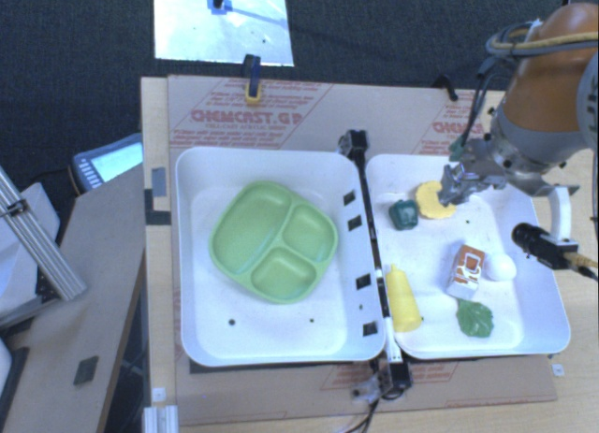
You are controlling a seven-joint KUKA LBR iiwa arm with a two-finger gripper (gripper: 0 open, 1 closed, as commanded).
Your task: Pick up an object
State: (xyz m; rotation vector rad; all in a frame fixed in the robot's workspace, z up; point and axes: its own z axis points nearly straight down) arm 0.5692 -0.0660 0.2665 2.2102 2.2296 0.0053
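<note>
I work in a robot laboratory. Under my gripper (453, 188) two white bins (201, 328) stand on a bench covered with printed cardboard (245, 113). Far to its left are aluminium rails (37, 244).

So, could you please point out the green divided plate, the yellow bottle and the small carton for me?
green divided plate (273, 241): camera view, on the ridge between its compartments.
yellow bottle (403, 298): camera view, mid-body.
small carton (464, 270): camera view, its front face.

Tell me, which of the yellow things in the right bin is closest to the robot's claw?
The flat yellow disc, right under the gripper at the bin's far side. The yellow bottle lies by the divider, much farther off.
</note>
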